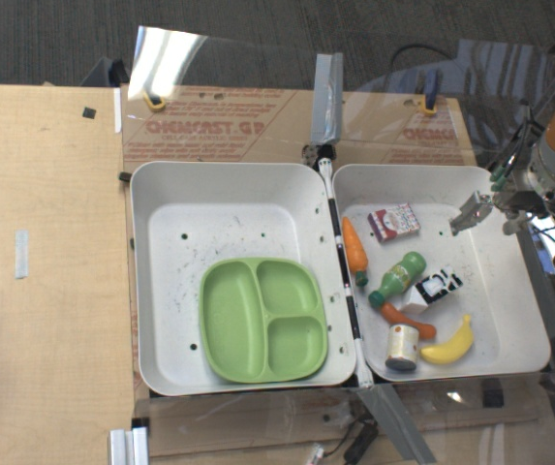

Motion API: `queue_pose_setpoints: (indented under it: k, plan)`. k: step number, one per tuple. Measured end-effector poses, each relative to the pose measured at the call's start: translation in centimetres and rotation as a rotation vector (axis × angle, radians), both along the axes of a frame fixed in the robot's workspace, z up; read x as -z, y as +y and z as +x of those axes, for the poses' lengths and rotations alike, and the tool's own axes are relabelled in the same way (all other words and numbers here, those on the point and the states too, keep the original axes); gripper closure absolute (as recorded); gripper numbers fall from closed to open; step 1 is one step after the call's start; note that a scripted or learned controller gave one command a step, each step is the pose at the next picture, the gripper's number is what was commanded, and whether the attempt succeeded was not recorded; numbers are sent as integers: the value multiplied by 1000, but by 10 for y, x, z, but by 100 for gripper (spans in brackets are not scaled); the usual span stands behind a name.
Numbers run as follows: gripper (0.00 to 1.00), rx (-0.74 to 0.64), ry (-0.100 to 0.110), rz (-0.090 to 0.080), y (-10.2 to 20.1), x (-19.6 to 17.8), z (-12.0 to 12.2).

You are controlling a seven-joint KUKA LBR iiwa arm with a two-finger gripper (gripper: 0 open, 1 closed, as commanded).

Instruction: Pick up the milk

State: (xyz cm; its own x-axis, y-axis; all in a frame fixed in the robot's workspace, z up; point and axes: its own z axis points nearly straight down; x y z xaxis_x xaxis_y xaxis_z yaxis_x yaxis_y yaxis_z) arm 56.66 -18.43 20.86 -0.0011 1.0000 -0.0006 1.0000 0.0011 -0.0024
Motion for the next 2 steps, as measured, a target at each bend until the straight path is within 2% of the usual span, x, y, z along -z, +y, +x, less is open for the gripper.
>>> queue_pose_setpoints:
  k: [1,2]
  plan:
    - [0,65,1,0,48,66,-20]
    - [0,55,-29,-2,46,103,-34]
